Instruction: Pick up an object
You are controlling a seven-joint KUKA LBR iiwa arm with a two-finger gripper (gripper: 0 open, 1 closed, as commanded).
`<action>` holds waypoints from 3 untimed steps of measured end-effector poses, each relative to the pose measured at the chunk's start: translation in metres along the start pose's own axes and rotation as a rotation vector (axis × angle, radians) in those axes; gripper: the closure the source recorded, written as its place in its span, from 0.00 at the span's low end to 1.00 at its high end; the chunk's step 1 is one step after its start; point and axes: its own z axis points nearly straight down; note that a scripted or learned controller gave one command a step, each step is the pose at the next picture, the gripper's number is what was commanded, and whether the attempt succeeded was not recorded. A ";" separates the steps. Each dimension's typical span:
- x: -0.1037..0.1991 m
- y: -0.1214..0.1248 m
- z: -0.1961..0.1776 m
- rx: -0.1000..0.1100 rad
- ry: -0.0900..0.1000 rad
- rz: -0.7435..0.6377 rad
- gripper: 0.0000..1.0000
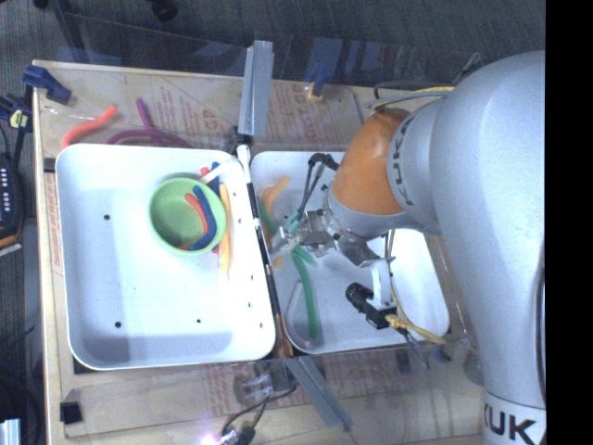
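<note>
My gripper (295, 236) reaches down into the left part of the right bin (422, 290), under the arm's orange band (366, 170). A long green strip (307, 297) lies in that bin and runs from just below the gripper toward the front wall. Another thin green piece (265, 217) lies along the bin's left wall. An orange piece (275, 193) rests at the back left of the bin, just beyond the gripper. A small teal bit (294, 221) shows right at the gripper; I cannot tell whether it is held.
The left bin (111, 286) holds a green bowl (174, 219) with red and blue curved pieces in it, and a yellow-orange stick (223, 235) beside it. A black and yellow fitting (371, 309) hangs off the arm over the right bin. Cables and tools lie behind the bins.
</note>
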 end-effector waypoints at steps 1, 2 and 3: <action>0.000 0.000 -0.009 0.000 -0.001 -0.005 1.00; 0.000 0.000 -0.009 0.000 -0.001 -0.006 0.00; -0.005 0.002 0.015 0.012 0.006 0.039 0.00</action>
